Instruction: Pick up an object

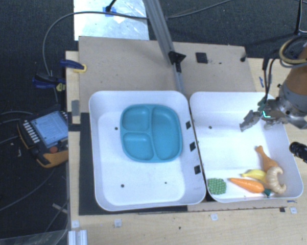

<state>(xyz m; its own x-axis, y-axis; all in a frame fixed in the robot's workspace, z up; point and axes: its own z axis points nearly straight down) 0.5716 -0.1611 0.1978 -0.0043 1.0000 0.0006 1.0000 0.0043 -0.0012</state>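
Observation:
Along the near edge of the right bin [219, 106] lie several toy foods: a green broccoli-like piece [217, 186], an orange carrot [246, 184], a yellow banana [255, 174], a brown drumstick [266, 160] and a tan curled piece [277, 179]. My gripper [251, 119] hangs over the right bin's far right part, well above and behind the foods. Its fingers point left and look spread, with nothing between them.
A blue divided plate [151, 132] lies in the left bin [107, 188]. A grey pole [161, 27] crosses the bench behind the bins. Clamps, cables and a handheld pendant [45, 137] sit off the bench to the left.

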